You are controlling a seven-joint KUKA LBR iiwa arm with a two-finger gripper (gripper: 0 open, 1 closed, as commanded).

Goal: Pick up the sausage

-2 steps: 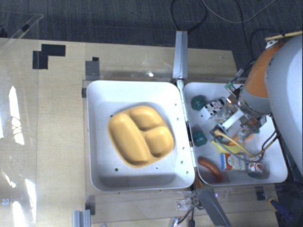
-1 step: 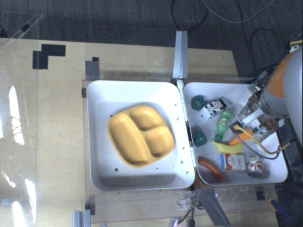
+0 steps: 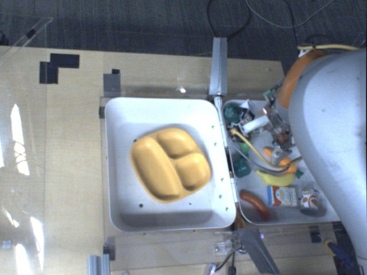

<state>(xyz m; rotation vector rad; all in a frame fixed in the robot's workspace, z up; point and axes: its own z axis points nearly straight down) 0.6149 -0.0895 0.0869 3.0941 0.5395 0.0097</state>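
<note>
On the bench's [image 3: 69, 153] far left, near its far edge, there are black marks [image 3: 57, 66] on the wood. The left bin [image 3: 117, 211] holds one thing, a yellow loaf [image 3: 170, 164] of three rounded lobs joined together. It lies near the middle of the bin floor, apart from all four walls. A grey metal post [image 3: 219, 67] stands at the far end of the seam between the two bins, and black cables [image 3: 229, 16] loop on the dark floor beyond it.

The right bin [image 3: 248, 215] is crowded. Along its left wall are a dark green piece [image 3: 233, 113] in the far left corner and another green piece [image 3: 241, 165] about halfway down. The sausage [image 3: 255, 204], reddish brown, lies in the near left corner, slanted, with one end close to the left wall and the other toward the near rim. Nothing touches it from above, and it lies well apart from the gripper. Just right of it stands a small carton [image 3: 282, 196], and a banana [image 3: 277, 176] curves just beyond the carton. A small round cup [image 3: 309, 200] sits right of the carton, at the edge of the arm.

The gripper [image 3: 279, 137] hangs over the far half of the right bin, among wires and metal parts, above small orange bits [image 3: 268, 152]. Whether it is spread or pressed together cannot be told, and nothing can be seen pinched in it. The grey arm [image 3: 332, 142] covers the bin's right side, with its orange band [image 3: 298, 73] at the far end.
</note>
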